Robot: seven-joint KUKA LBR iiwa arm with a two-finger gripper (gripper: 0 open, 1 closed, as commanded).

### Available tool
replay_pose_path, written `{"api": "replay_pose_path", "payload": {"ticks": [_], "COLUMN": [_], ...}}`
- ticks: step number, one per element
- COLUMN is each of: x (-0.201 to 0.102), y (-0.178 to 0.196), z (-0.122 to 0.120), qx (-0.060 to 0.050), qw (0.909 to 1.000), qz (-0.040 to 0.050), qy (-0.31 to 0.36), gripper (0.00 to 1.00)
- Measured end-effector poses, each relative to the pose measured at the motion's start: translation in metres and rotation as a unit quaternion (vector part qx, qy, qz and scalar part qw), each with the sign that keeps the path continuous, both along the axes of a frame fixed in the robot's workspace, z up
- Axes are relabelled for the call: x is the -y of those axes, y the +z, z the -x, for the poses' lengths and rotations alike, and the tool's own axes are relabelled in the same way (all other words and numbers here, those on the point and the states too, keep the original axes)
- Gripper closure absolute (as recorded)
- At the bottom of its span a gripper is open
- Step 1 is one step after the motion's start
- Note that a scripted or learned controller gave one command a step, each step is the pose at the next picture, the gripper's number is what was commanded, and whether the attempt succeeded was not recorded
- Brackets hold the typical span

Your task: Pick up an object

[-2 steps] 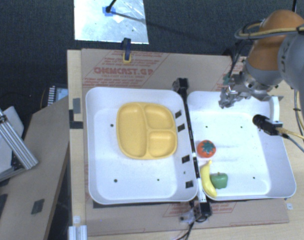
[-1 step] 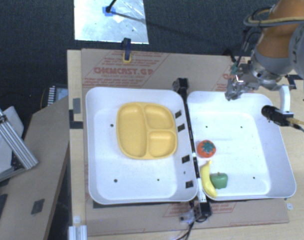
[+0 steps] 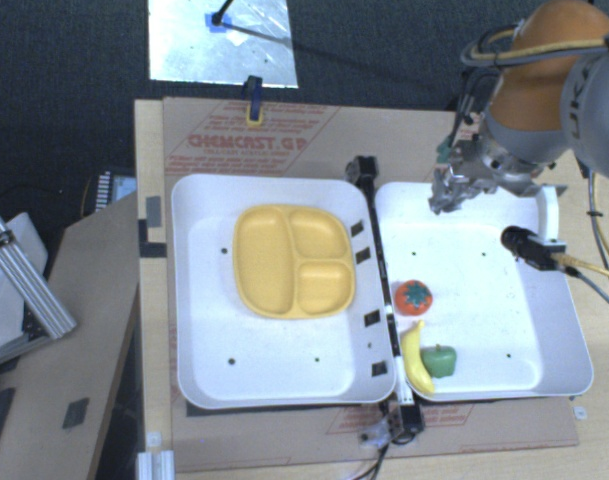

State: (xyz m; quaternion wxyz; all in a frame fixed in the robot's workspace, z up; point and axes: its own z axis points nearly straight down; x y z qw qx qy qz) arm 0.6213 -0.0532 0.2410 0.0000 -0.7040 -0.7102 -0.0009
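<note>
grey gripper (image 3: 446, 200) hovers over the right bin's (image 3: 559, 368) far edge, finger state unclear; tomato (image 3: 413, 297), banana (image 3: 417, 360) lie near its left wall

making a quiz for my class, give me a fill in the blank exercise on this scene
1. The yellow divided plate lies in the ____ bin.
2. The tomato, banana and green pepper lie in the ____ bin.
3. The banana touches the ____ pepper.
4. The end effector hovers above the right bin's ____ edge.

Missing words: left; right; green; far
</note>
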Motion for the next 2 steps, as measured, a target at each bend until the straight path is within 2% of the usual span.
{"api": "replay_pose_path", "payload": {"ticks": [1,2], "x": [-0.044,-0.087], "y": [-0.012,-0.016], "z": [0.027,0.04], "qx": [-0.001,-0.001], "qw": [1.0,1.0], "qz": [0.0,-0.0001], "qy": [0.0,0.0], "gripper": [1.0,1.0]}}
